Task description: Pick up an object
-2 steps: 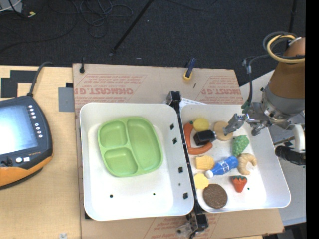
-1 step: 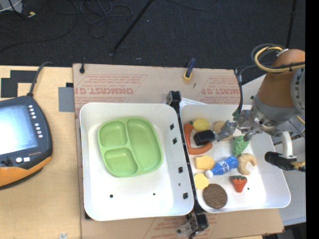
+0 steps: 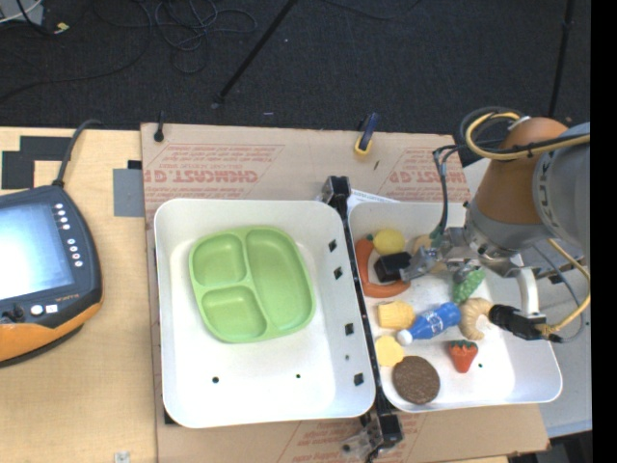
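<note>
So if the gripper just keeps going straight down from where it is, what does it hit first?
Most likely the black object on the orange curved piece: the gripper hangs right beside it in the right bin, with the yellow ball just behind. Depth is hard to judge from this slanted view, so it might land on bare bin floor instead.

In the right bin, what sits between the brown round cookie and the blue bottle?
In the camera view, a small yellow piece lies just left of the stretch from the cookie to the blue bottle; otherwise bare white bin floor.

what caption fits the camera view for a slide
KUKA arm lowers its tool into the right bin of toy food; a green divided plate sits in the left bin.
</note>
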Robot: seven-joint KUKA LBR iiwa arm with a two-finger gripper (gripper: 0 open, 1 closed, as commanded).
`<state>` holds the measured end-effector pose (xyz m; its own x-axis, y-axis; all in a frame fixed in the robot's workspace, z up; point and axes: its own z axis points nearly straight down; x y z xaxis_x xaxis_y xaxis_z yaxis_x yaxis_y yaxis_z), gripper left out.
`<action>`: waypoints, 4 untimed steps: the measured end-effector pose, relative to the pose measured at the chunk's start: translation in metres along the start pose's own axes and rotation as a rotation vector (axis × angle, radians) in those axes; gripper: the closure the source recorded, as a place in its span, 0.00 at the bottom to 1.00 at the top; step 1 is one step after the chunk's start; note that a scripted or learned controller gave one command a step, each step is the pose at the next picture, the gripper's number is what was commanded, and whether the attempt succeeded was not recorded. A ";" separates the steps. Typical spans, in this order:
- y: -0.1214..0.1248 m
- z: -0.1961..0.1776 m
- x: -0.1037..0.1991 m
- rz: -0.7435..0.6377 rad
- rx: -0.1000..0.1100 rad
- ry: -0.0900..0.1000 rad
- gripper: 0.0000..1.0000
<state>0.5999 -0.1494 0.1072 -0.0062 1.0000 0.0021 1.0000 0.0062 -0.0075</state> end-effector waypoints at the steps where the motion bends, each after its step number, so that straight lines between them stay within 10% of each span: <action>1: 0.003 0.015 0.003 0.002 -0.007 0.003 0.00; 2: 0.004 0.005 0.000 0.003 -0.013 -0.001 1.00; 4: 0.006 -0.115 -0.013 0.010 -0.009 -0.003 1.00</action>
<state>0.6067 -0.1631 0.2220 0.0040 1.0000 -0.0010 1.0000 -0.0040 0.0020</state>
